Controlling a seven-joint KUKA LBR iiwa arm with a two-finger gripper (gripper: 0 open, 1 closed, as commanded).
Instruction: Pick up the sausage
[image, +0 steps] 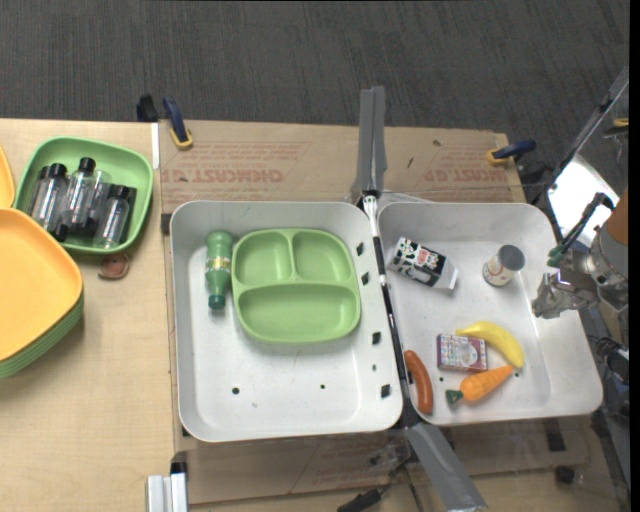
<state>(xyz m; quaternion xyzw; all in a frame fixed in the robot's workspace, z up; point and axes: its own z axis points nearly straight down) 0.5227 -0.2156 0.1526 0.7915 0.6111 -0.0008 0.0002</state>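
Note:
The sausage (418, 380) is a reddish-brown link lying lengthwise against the left wall of the right bin (570, 395), near its front corner. My gripper (552, 296) hangs over the right rim of that bin, well to the right of the sausage and farther back. Nothing shows in its grasp. A banana (494, 340), a pink packet (461, 352) and a carrot (483, 384) lie between the gripper and the sausage.
The right bin also holds a black-and-white carton (420, 262) and a small can (503, 265). In the left bin (280, 400) sit a green divided plate (295, 283) and a green bottle (218, 268). A tray of bottles (85, 195) and orange plates (35, 300) stand far left.

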